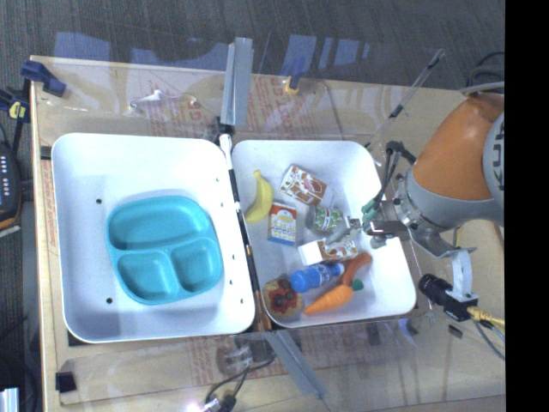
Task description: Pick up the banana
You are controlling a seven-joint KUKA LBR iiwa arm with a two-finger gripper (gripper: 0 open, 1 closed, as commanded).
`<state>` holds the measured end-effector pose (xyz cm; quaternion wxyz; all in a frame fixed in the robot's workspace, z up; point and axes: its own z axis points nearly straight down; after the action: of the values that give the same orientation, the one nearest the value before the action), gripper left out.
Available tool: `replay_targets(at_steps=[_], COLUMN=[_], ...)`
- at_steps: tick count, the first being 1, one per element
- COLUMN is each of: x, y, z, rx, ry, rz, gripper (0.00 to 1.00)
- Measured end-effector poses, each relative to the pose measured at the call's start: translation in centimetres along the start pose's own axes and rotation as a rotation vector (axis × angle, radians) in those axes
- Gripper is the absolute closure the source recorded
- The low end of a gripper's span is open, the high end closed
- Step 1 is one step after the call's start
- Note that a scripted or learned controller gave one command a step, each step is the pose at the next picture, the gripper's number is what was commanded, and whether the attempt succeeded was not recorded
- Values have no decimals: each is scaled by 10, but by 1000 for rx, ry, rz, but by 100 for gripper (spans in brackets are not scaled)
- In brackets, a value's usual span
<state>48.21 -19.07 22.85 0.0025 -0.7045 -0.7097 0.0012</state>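
The yellow banana [260, 197] lies curved near the left wall of the right bin [390, 273], close to the divider between the two bins. It rests on the bin floor, just above a small blue-and-white carton [282, 224]. My gripper [360, 227] hangs low over the right side of the same bin, beside a green packet [326, 220] and a white carton [328, 251]. It is about a hand's width to the right of the banana and not touching it. The grey arm with its orange band [459, 148] reaches in from the right.
The right bin also holds a red-patterned carton [303, 184], a blue bottle [315, 277], a carrot [330, 299], a red-orange item [357, 267] and a round packet [280, 297]. In the left bin [77, 170] sits a blue divided tray [163, 247].
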Motion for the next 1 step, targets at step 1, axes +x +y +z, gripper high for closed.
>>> replay_targets(at_steps=[1], x=[56], y=[68], z=[137], rx=[-3], ry=[-3], rz=[-134], gripper=[0])
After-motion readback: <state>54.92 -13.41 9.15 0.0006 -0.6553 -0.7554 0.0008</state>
